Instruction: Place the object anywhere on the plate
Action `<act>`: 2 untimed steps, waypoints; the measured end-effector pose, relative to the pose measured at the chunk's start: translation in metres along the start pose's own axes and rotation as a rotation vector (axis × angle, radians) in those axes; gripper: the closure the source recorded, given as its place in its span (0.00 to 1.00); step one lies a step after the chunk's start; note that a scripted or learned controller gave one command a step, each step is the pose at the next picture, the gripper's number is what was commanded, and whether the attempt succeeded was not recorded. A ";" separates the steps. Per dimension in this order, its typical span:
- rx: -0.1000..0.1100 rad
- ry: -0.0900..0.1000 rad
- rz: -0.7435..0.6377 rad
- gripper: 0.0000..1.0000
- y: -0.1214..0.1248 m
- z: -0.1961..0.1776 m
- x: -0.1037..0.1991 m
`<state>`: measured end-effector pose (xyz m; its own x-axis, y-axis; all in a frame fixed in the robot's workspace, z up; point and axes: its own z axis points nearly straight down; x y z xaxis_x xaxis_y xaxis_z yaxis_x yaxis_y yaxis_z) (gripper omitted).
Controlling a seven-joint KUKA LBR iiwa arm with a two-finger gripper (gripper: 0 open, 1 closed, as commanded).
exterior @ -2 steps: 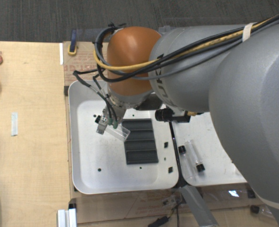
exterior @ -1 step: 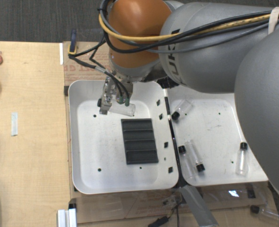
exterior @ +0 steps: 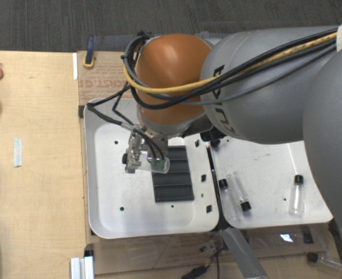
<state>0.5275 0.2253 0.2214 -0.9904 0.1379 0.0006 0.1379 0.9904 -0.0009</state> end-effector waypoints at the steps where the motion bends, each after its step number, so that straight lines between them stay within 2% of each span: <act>1: -0.001 -0.003 0.206 1.00 -0.002 -0.087 -0.036; 2: -0.001 -0.001 -0.233 1.00 0.007 -0.045 -0.028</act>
<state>0.5560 0.2280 0.2668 -0.9955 -0.0943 -0.0001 -0.0943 0.9955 -0.0002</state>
